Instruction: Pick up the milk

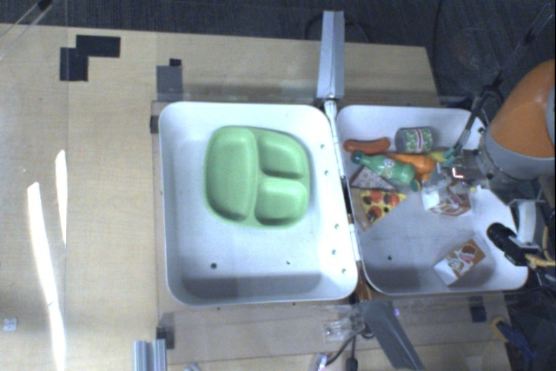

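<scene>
Two small white cartons with brown print lie in the right bin (408, 269). One carton (460, 260), which I take for the milk, rests on its side near the front right corner. The other carton (447, 201) lies mid-bin, just under the arm's tip. My gripper (458, 175) hangs low over the right bin's right half, directly behind that second carton and well behind the corner carton. The grey wrist and orange band (530, 109) rise to its right. Nothing can be seen held.
At the back of the right bin lie a sausage (369, 145), a can (415, 138), a green bottle (387, 169), a carrot (417, 161) and a pizza slice (378, 202). The left bin (187, 265) holds a green divided plate (257, 175).
</scene>
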Robot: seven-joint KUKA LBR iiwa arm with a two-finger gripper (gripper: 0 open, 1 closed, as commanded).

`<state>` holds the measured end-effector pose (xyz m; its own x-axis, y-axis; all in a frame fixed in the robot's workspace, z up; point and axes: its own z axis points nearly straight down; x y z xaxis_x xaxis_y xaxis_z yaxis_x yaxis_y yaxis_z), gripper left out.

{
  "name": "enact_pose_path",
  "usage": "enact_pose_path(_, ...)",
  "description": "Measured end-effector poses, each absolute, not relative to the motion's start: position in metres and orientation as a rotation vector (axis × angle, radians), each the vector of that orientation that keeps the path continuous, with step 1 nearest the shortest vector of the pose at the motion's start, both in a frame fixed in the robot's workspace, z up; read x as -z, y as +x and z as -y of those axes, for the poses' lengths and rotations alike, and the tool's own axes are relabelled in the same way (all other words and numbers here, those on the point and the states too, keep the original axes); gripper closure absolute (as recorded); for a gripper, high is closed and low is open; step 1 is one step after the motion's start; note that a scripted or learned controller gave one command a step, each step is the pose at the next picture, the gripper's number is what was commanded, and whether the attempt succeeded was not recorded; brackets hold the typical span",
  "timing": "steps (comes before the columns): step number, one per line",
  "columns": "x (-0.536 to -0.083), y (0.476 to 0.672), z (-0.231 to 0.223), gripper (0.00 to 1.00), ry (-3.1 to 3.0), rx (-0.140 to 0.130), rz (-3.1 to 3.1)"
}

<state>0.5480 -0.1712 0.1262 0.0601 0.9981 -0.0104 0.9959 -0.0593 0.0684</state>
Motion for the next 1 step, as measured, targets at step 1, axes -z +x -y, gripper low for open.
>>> enact_pose_path(1, -0.1636, 0.5181, 0.1345, 1.0, 2.492, -0.005, -1.908)
